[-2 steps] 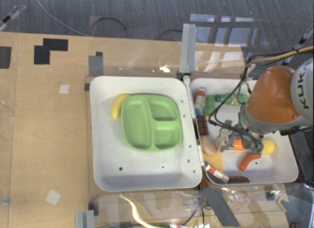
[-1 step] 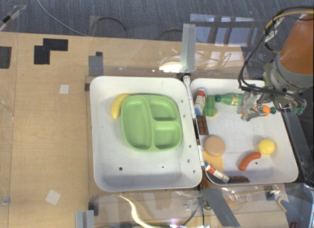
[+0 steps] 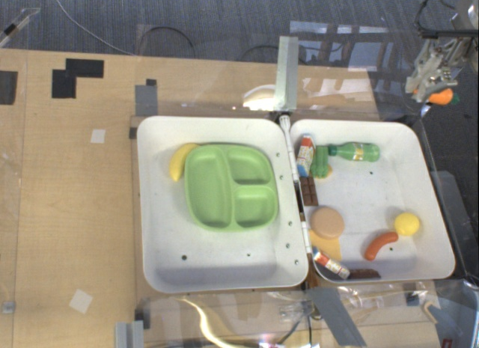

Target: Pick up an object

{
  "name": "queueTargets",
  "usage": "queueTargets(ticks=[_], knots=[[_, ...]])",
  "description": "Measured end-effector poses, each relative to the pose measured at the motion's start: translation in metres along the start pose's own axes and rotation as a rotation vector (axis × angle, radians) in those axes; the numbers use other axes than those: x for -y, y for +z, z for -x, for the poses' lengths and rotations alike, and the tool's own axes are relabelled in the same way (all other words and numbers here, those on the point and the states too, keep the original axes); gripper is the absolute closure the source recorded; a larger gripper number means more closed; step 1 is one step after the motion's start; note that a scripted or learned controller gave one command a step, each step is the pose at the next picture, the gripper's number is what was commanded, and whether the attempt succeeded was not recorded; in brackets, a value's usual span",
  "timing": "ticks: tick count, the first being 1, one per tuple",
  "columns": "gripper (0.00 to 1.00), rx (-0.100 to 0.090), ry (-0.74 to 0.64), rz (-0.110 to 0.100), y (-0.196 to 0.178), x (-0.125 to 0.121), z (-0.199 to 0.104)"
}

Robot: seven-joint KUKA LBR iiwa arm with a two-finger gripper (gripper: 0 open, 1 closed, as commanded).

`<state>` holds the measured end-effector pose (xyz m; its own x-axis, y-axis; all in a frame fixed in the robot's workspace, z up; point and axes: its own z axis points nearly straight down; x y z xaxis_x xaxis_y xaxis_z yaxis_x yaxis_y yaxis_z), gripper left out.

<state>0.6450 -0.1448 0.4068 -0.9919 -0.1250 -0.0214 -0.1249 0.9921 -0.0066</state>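
The gripper (image 3: 432, 77) hangs above the right bin's (image 3: 419, 152) far corner, something orange by its fingertips, grip impossible to tell, so I'd judge the pick unstarted: next, descend toward the lemon (image 3: 406, 224) near that bin's front.

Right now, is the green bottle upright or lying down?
Lying down: the green bottle rests on its side in the right bin, cap pointing toward the divider.

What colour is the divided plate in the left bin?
Light green, seen clearly in the camera view: the divided plate.
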Motion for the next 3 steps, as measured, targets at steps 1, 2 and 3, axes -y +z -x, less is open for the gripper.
queueTargets(ticks=[1, 2, 3], knots=[[1.00, -0.019, -0.273, 0.012, 0.186, 0.015, 0.012], [1.00, -0.006, -0.355, 0.007, 0.149, -0.035, 0.028], [1.00, -0.011, -0.778, 0.010, 0.205, 0.059, -0.015]])
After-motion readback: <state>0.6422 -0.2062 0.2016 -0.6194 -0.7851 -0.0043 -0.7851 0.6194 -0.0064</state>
